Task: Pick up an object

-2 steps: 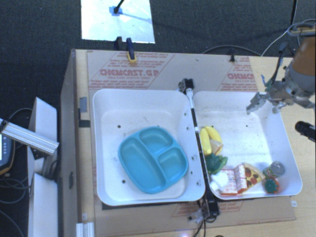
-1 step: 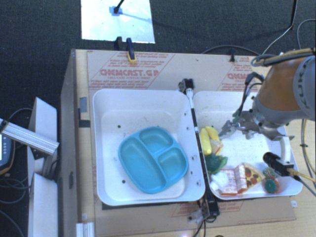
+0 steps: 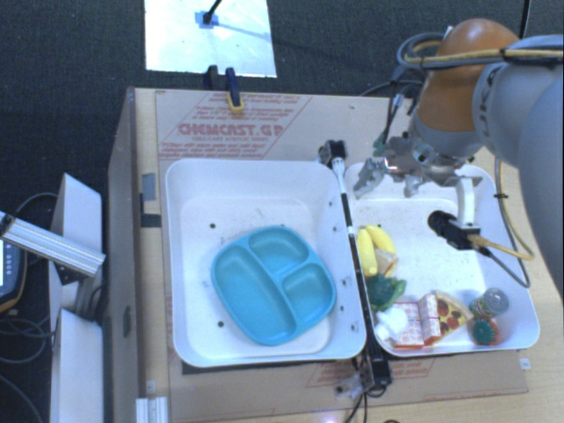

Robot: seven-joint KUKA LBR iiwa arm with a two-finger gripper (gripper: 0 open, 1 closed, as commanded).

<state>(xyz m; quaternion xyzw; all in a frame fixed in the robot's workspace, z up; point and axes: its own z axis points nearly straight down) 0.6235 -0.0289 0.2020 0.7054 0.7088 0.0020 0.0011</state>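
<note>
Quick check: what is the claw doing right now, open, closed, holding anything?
Claw: above the far end of the right bin, nothing seen in it; open or closed cannot be told.

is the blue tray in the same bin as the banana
No, the blue tray lies in the left bin, while the banana lies in the right bin.
</note>
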